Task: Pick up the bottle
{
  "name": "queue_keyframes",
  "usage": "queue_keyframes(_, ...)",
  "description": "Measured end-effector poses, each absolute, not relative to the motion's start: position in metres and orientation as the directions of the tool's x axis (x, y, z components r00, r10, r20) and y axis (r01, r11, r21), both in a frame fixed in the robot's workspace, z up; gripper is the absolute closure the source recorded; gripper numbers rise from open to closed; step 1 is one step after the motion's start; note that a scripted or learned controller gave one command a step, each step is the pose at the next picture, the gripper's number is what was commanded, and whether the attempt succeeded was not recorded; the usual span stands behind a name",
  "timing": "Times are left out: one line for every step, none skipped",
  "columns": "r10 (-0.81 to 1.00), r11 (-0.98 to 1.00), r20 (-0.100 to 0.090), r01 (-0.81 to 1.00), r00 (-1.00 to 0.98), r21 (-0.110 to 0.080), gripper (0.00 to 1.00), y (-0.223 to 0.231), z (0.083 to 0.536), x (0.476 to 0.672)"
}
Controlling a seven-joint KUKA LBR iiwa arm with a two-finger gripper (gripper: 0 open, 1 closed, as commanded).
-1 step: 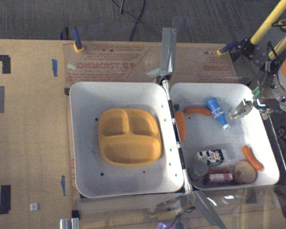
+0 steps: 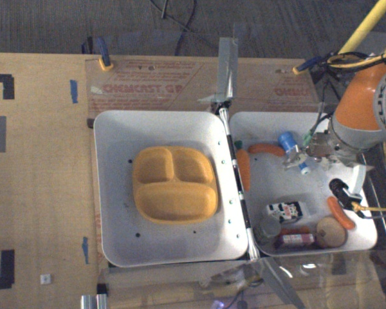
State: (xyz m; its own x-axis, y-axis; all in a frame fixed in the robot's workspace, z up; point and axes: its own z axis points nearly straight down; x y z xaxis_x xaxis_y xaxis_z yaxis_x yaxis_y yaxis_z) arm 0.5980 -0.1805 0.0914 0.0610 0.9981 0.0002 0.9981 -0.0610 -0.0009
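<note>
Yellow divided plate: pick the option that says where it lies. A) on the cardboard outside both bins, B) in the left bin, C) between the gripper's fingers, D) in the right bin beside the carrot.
B: the yellow divided plate lies flat in the middle of the left bin, apart from the gripper, which is over the right bin.

The arm [image 2: 363, 105] is grey with a rounded orange band, ending in small metallic jaws.
</note>
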Motion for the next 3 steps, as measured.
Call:
queue_keyframes(0.998,-0.061,0.002,0.998,0.061,-0.003,1.0,-0.18,0.1,0.597)
queue_keyframes(0.993,0.119,-0.001,0.993,-0.119,0.0,1.0,-0.184,0.246,0.659)
queue_keyframes(0.99,-0.142,0.0,0.99,0.142,-0.005,1.0,-0.172,0.174,0.666)
